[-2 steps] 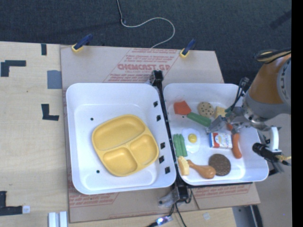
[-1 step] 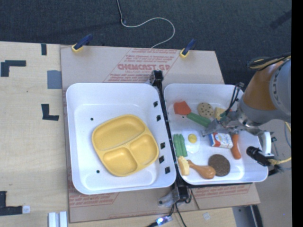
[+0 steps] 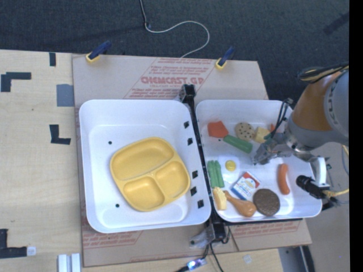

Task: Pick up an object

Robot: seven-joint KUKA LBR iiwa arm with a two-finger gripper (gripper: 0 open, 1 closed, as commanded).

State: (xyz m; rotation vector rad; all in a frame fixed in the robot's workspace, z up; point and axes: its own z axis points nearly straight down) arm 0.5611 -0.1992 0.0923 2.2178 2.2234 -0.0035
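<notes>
- The tabletop [image 3: 34,152] is light wood with dark marks, and a brown cardboard sheet [image 3: 164,81] lies on it under the two bins.
- Two blue and yellow clamps [image 3: 97,51] hold the top edge of the cardboard, at 10 and 1 o'clock from the left bin.
- The left bin [image 3: 93,123] is white and holds a yellow plate [image 3: 148,173] with three parts, sitting in the middle.
- The right bin [image 3: 255,103] is white and holds the small toy foods.
- In it, going left to right: green beans [image 3: 215,173] near the left wall, with a yellow corn piece [image 3: 219,198] at 6 o'clock from them.
- A red-orange piece [image 3: 216,130] sits at 11 o'clock in the bin, and a green stick [image 3: 237,144] lies just beside it.
- A small yellow ball [image 3: 229,165] is near the middle.
- A chicken leg [image 3: 240,204], a red and blue box [image 3: 245,186] and a brown round patty [image 3: 266,202] sit along the bottom, at 6 o'clock.
- A spotted cookie [image 3: 244,131] and a yellow cheese piece [image 3: 261,134] sit at 12 o'clock.
- The pincer [image 3: 262,155] is low in the bin, at 3 o'clock from the yellow ball. I cannot tell if it is open or closed.
- An orange sausage [image 3: 283,178] lies at 4 o'clock from the pincer.
- The arm [image 3: 317,112] comes in from 3 o'clock.
</notes>
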